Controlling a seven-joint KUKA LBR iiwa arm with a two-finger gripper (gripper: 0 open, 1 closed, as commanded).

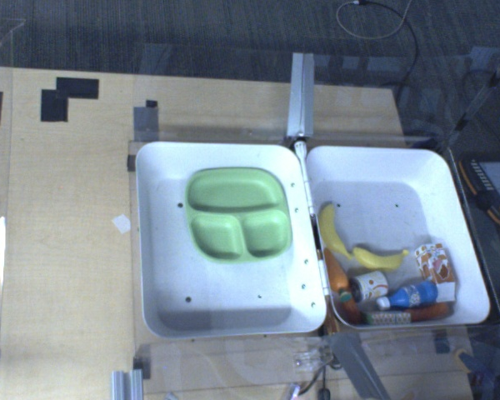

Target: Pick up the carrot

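Note:
The carrot (335, 273) is a short orange piece lying along the left wall of the right bin (375, 182), near its front corner. A yellow banana (354, 247) curves just behind and to the right of it. A small can (371, 287) lies against the carrot's right side. The carrot's front end is partly tucked under the clutter in the corner.
A blue and white bottle (412, 296), an orange patterned packet (434, 265) and a long reddish item (421, 313) crowd the right bin's front edge. The left bin (162, 298) holds a green three-compartment tray (237, 212). A metal post (299, 98) stands behind the bins.

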